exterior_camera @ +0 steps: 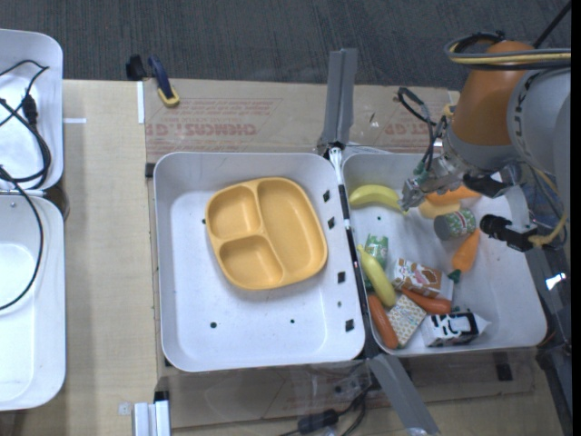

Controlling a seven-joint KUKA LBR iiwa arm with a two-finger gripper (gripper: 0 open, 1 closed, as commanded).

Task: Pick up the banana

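Over the right bin [508, 330], we are reaching in from the right, our grey arm with its orange band bending down toward the bin's far left part. Our gripper [413, 198] is hanging just beside the right end of a banana [374, 195], low over the bin floor. We cannot tell whether the fingers are spread or closed, since they are showing as a small, dark, blurred cluster; nothing is visibly sitting between them.

That banana is lying on its side near the far left corner of the right bin, yellow with a greenish tinge, its curve arching upward in the picture. A second banana [378, 277] is lying closer to us along the bin's left wall, slanting down toward a carrot [382, 322]. Just right of the gripper, an orange toy piece and a grey can are sitting close together. In the left bin [182, 334], a yellow divided plate [266, 232] is resting alone.
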